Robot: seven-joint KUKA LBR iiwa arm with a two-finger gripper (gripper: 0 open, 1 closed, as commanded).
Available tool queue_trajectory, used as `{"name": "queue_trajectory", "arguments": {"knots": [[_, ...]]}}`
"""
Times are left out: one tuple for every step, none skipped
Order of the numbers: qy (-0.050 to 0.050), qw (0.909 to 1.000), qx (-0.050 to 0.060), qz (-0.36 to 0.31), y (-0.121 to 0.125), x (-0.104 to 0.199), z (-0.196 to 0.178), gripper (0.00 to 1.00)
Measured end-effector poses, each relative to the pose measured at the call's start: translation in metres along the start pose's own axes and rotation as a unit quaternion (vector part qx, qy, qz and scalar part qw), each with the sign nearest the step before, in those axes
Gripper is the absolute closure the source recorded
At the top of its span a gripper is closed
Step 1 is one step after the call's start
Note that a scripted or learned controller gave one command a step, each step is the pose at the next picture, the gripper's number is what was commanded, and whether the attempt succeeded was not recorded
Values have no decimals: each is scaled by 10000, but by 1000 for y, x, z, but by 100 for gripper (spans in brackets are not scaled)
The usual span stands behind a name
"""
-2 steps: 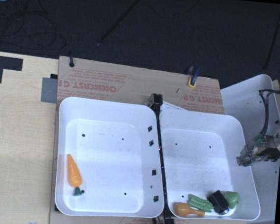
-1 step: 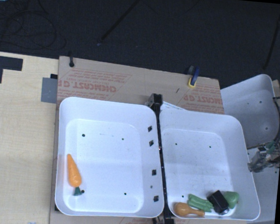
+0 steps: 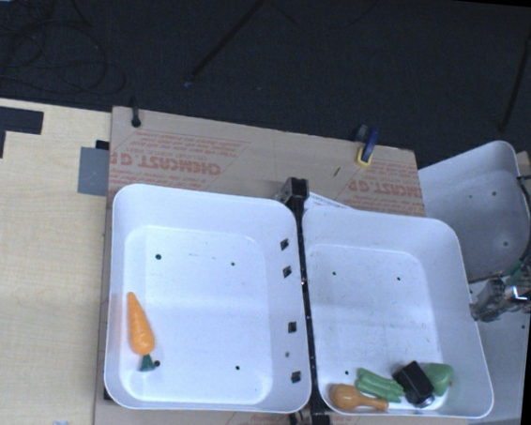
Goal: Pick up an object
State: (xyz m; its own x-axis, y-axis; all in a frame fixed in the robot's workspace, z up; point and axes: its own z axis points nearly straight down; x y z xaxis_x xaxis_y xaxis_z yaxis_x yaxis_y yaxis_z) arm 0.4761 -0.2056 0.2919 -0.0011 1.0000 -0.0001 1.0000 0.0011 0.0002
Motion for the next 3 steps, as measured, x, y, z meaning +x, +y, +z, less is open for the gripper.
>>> {"name": "queue_trajectory", "arguments": {"knots": [[8,10000,14,-3,4,17,4,100],[2,10000,19,17,-1,-9,9,100],[1,10000,7,4,-1,-8,2,100]]}}
